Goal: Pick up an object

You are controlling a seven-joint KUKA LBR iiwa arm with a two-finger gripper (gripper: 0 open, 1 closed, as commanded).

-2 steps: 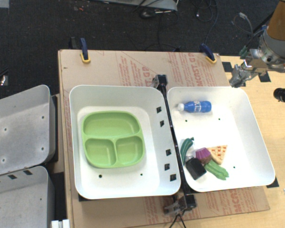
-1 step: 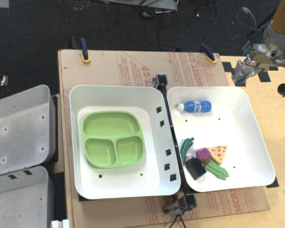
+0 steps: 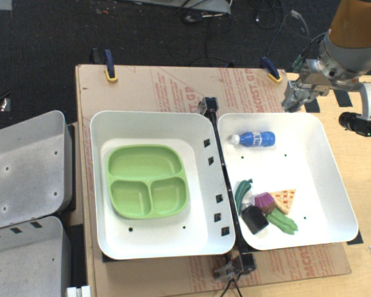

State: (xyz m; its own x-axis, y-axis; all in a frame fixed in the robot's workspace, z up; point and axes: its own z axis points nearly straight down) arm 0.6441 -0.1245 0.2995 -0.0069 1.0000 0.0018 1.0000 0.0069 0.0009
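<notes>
A dark speckled floor (image 3: 37,36) strewn with cables (image 3: 260,11) surrounds the brown board bench (image 3: 167,85).

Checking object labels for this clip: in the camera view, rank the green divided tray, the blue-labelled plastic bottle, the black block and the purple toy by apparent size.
1. Green divided plastic tray, by far the largest.
2. Blue-labelled plastic bottle.
3. Black block and purple toy: they look close in size and partly overlap, so I won't rank them.

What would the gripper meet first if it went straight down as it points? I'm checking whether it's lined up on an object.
Probably the right bin's top rim or the bench beside it, not the bottle; the gripper's depth is unclear.
</notes>
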